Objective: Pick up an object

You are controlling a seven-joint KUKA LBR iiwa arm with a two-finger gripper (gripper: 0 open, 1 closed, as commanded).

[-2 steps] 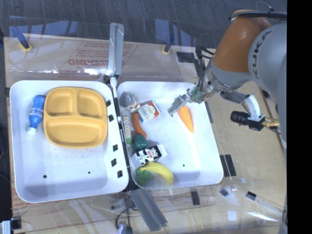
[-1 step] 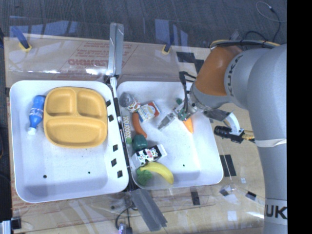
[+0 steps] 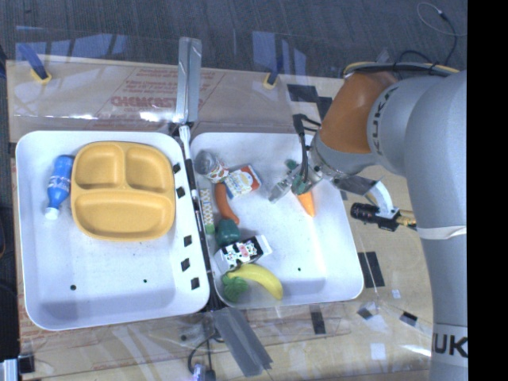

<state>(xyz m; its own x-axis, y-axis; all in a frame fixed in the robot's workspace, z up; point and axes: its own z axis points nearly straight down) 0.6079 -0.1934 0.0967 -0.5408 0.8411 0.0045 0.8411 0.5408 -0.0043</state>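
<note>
You'll find the gripper (image 3: 292, 185) low in the right bin (image 3: 337, 280), near its far right corner, its tip just beside an orange carrot (image 3: 306, 203) — whether it is open or closed you cannot tell. Along that bin's left edge lie a second carrot (image 3: 225, 203), a small carton (image 3: 241, 181) and, at the near left corner, a banana (image 3: 259, 280). The left bin (image 3: 48, 292) carries a yellow divided tray (image 3: 124, 189) with a blue bottle (image 3: 59, 184) beside its left edge.

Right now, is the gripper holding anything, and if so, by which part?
It cannot be told. The gripper is low in the right bin, right beside the orange carrot, but the view does not show the carrot between its fingers.
</note>
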